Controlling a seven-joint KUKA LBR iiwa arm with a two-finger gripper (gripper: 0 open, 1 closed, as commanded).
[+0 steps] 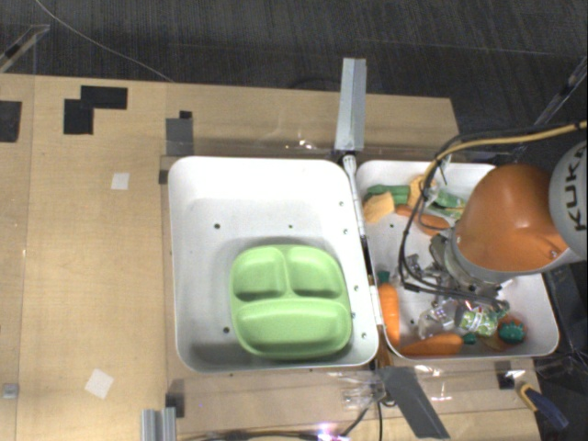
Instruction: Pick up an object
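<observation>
My gripper (pixel 457 318) is down in the right bin (pixel 548 312), under the orange band of the arm (pixel 510 219). It hangs over a cluster of small toys at the bin's front: an orange carrot (pixel 390 310) along the left wall, another orange piece (pixel 432 344) by the front rim, a shiny green-and-silver item (pixel 478 321) and a small red and green toy (pixel 511 332). At the back of the bin lie a tan piece (pixel 378 209) and a green piece (pixel 398 194).
The left bin (pixel 197 246) bears a green divided plate (pixel 291 299) toward its front right. A metal post (pixel 351 104) stands behind the divider between the bins. Cables loop from the arm over the right bin's back. Wooden bench surface spreads to the left.
</observation>
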